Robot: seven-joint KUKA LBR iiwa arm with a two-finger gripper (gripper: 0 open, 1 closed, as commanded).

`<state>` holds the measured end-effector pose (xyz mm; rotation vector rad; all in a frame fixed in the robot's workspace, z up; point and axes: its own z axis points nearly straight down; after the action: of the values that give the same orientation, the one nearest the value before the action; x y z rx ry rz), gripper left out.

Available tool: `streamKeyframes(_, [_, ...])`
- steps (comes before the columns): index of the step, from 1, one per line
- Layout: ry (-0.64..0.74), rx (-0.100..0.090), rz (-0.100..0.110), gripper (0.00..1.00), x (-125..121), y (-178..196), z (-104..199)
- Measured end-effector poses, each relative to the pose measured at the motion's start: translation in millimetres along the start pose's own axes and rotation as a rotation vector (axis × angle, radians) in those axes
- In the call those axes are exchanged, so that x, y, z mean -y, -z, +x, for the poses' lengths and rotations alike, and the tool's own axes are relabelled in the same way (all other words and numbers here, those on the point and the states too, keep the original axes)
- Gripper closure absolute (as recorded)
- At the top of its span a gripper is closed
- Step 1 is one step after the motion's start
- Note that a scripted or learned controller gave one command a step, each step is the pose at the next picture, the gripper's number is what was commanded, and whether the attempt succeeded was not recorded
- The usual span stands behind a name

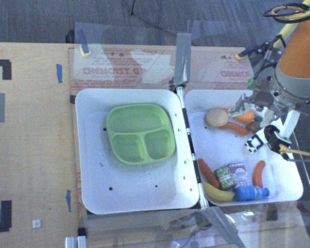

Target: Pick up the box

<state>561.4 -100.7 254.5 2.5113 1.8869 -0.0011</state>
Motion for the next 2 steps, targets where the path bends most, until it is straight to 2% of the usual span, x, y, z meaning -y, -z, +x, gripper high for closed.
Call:
streamKeyframes(1, [-0.035, -0.001, 0.002, 0.00, 40.8, -101.8, -38.9])
streamKeyframes(2, [0.213, -0.001, -0.006, 0.00, 57.4, -167.7, -90.1])
